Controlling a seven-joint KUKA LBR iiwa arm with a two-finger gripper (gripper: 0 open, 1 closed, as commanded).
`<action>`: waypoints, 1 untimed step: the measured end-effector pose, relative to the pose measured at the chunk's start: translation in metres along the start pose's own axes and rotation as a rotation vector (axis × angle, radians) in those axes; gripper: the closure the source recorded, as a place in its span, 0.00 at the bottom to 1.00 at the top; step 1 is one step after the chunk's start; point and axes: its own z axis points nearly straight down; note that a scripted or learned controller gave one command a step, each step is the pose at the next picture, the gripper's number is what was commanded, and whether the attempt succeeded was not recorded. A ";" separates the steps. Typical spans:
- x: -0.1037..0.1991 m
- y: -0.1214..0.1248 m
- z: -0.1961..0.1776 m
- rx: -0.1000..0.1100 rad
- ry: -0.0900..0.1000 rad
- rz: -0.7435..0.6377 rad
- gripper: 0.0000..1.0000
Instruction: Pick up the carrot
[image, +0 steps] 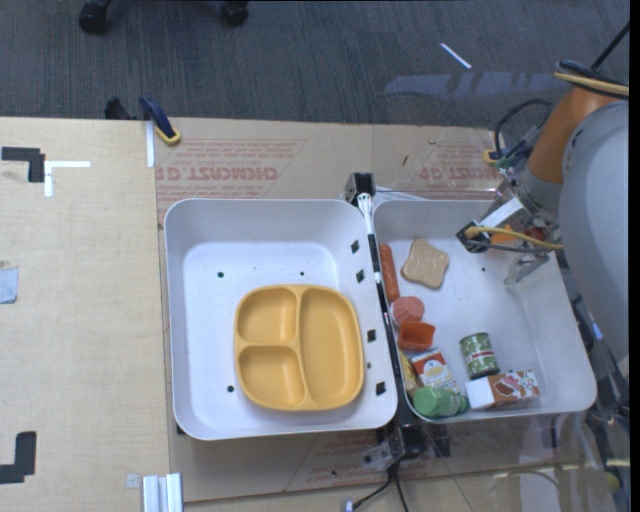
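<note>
Carrot (387, 272) = my read of the long orange-red piece in the right bin (505, 310). It lies flat, tight against that bin's left wall by the divider. No green top visible, so the ID is a judgement.

Long axis runs up-down in view, parallel to the wall. Toast (426, 264) sits just beside it on the right, near its upper half. A red chunk (412, 318) is at its lower end, touching or nearly so, can't tell which.

Gripper (497, 250) is over the upper-right part of the same bin, near the back-right corner, and looks raised off the floor. Whether it's open or closed: can't tell, since the parts overlap at this angle. There's a thin orange streak at the gripper, unclear if it's a cable or an object, so nothing is called held.

Key relation: carrot lies well apart from the gripper, to view-left and slightly lower, with the toast between them.

Est. next move needs travel left across the bin, then closing across the short axis, i.e. left-right in view. Risk: the wall leaves little room on the carrot's left side, and the toast crowds the right.

Left bin (200, 300) holds a yellow divided plate (299, 347), not involved. Can (479, 354) and small box (432, 370) are near the front, off the path.
</note>
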 end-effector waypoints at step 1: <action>-0.016 0.017 0.001 -0.004 -0.002 0.220 0.00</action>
